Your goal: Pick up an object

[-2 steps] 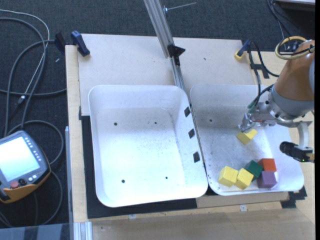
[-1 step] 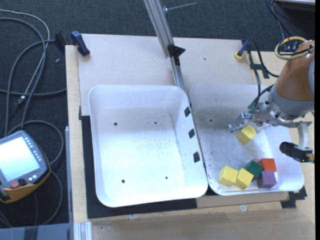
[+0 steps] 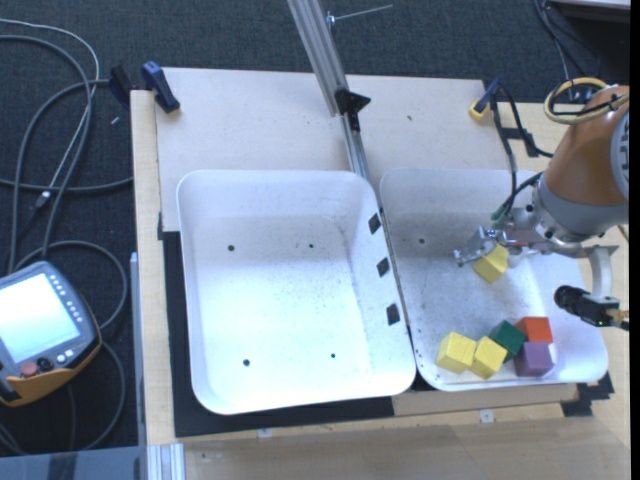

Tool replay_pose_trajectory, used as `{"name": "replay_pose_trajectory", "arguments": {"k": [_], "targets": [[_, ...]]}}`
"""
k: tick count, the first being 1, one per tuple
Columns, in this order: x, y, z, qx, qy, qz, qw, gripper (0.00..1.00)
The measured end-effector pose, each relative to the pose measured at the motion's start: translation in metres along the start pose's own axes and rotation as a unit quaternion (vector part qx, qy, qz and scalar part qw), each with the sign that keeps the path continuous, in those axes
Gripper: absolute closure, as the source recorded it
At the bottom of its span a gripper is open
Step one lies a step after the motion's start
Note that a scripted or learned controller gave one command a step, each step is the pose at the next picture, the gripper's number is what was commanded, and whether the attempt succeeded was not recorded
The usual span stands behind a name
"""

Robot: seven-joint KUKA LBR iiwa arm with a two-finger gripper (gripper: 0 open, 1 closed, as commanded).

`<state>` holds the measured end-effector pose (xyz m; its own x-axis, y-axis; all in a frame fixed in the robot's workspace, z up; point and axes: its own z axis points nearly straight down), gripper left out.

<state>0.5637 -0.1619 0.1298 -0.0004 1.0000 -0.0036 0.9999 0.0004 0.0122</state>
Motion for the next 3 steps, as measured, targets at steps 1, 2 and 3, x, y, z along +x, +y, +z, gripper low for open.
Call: {"name": "replay_pose_trajectory", "arguments": {"k": [1, 2, 3], "targets": [[-0.006, 0.071, 0.019, -0.002, -0.001, -0.002, 1.0000, 0.00], [-0.008, 0.057, 0.030, 0.005, 0.001, 0.000, 1.0000, 0.00], [-0.008, 0.058, 0.019, 0.005, 0.001, -0.001, 1.0000, 1.00]]}}
